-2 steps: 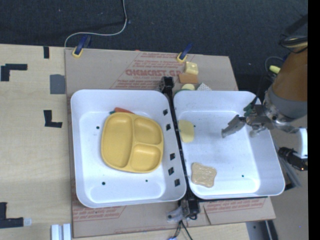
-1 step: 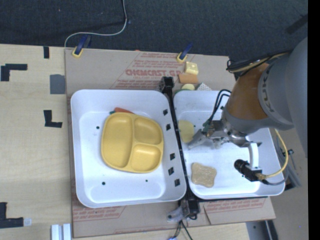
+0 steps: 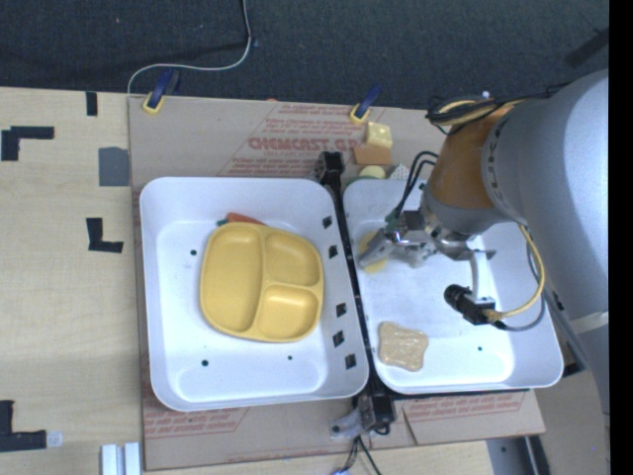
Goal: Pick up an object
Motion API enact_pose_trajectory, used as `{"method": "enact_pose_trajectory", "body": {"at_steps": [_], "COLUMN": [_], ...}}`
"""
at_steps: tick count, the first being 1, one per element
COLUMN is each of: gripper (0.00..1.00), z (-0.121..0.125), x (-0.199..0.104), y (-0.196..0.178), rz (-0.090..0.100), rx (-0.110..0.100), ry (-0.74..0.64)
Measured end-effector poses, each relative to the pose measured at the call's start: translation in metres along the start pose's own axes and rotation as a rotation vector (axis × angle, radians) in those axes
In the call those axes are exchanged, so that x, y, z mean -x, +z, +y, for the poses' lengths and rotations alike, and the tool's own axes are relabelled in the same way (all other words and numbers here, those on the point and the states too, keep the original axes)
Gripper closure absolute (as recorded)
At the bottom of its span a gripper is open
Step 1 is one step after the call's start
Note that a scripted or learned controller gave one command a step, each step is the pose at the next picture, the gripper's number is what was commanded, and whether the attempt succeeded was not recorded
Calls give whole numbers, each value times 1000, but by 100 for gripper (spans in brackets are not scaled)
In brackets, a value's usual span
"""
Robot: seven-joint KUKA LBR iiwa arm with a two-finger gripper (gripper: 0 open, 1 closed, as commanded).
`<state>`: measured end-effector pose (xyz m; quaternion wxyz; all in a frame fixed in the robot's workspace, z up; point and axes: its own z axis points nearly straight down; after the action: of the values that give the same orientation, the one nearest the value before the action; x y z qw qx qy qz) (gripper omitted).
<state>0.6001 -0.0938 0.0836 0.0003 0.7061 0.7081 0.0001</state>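
Over on the left, the left bin (image 3: 163, 295) holds a yellow divided plate (image 3: 262, 281), lying flat, with a sliver of something reddish (image 3: 240, 219) peeking out from under its far edge. Nothing there looks disturbed.

Moving right, the right bin (image 3: 514, 364) has a tan, cracker-like piece (image 3: 403, 346) lying flat near its near-left corner, well apart from the arm. At the far-left of this bin the hand (image 3: 396, 243) is low over the floor, close to a small pale yellowish object (image 3: 374, 252) by the dividing wall. Whether it is spread or closed I cannot tell from here; the metal parts blur together. I see nothing clearly lifted.

My judgement: the pick is at the reach-and-close stage at best. Securing an object and raising it clear of the bin is left to do.
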Motion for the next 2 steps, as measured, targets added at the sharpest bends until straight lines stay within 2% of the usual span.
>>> {"method": "enact_pose_trajectory", "body": {"at_steps": [1, 2], "gripper": [0, 0], "z": [33, 41], "x": [1, 2], "y": [-1, -1], "rz": [0, 0], "rx": [1, -1], "ry": [1, 1]}}
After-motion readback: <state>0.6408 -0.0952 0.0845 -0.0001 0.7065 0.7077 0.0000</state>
